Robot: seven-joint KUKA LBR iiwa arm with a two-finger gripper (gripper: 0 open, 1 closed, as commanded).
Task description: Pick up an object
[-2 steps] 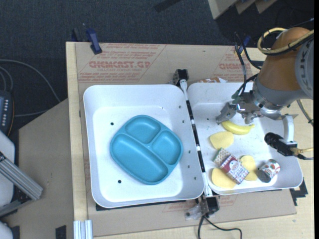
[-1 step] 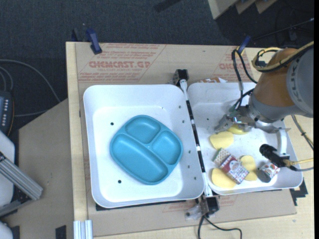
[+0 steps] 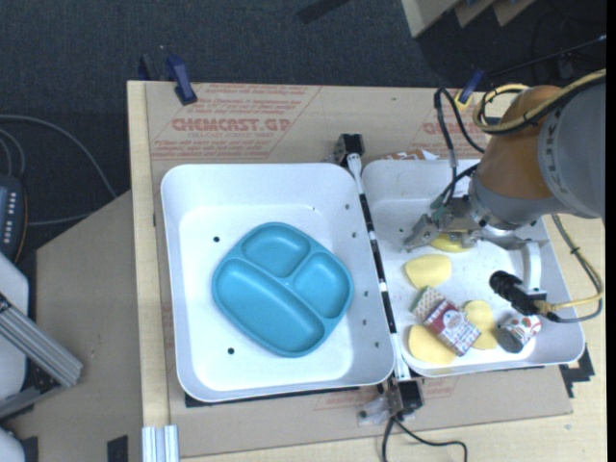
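Note:
The right bin (image 3: 404,183) holds several small things. A pale yellow lump (image 3: 428,270) lies near its middle, and another yellow piece (image 3: 449,243) sits just under my gripper (image 3: 441,229), partly hidden by it. Toward the front lie a red and white box (image 3: 450,324), two more yellow pieces (image 3: 430,346) (image 3: 478,312), and a small red and silver can (image 3: 520,332). My gripper hangs low over the back half of this bin, reaching in from the right. Nothing is visibly lifted off the bin floor.
The left bin (image 3: 192,200) holds a blue divided plate (image 3: 280,287) lying flat near its middle. A central ridge (image 3: 371,248) separates the two bins. The grey and orange arm (image 3: 539,157) covers the right bin's back right corner.

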